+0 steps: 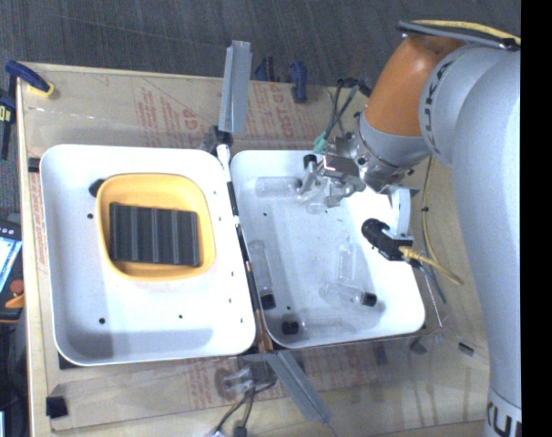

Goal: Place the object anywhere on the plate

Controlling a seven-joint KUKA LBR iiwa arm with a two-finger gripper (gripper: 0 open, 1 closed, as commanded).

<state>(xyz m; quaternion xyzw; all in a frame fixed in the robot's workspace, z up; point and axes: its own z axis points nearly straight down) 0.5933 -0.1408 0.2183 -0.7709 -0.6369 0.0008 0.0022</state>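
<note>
The grey arm's two-finger gripper [326,188] hangs over the right shallow white bin [399,312]; I can't tell whether it's open or closed. A clear plastic tube [274,187] lies just beside the gripper, on the side facing the yellow rounded plate [153,188], which sits well apart.

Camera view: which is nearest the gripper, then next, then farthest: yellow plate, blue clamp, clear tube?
1. Clear tube, right bin, just beside the gripper.
2. Yellow plate, in the left bin.
3. Blue clamp, far left bench corner.
</note>
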